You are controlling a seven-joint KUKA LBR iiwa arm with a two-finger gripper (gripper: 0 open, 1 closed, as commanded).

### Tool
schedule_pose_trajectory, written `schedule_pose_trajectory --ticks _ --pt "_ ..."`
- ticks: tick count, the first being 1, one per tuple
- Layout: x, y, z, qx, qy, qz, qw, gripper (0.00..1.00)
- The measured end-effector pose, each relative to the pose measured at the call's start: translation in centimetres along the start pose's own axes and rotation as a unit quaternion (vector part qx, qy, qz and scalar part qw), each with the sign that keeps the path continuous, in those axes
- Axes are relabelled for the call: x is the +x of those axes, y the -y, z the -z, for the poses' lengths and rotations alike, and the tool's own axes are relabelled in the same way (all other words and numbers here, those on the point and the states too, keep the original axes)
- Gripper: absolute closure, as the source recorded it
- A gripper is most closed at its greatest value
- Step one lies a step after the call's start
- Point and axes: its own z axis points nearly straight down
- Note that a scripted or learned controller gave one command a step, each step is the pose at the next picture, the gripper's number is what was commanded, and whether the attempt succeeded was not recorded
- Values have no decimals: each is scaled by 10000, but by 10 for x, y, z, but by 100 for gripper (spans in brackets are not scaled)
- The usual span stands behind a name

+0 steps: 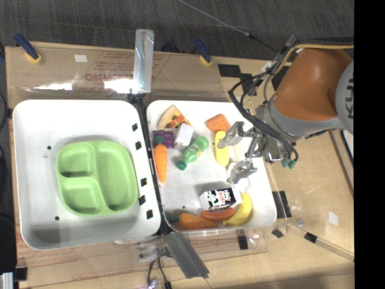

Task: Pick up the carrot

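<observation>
My pincer point(238, 152) is open wide and holds nothing, over the right side of the right bin point(264, 188). The carrot point(160, 162) lies by the left wall, touching the purple toy point(163, 139). I might grab the purple toy by mistake.

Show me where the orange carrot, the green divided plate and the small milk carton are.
orange carrot point(160, 162), camera view, middle of its body
green divided plate point(130, 174), camera view, its right rim
small milk carton point(218, 197), camera view, its printed face
</observation>
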Motion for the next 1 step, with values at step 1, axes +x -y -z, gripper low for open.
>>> schedule_pose_trajectory --ticks 1 --pt "22 32 -107 -19 -36 35 10000 0"
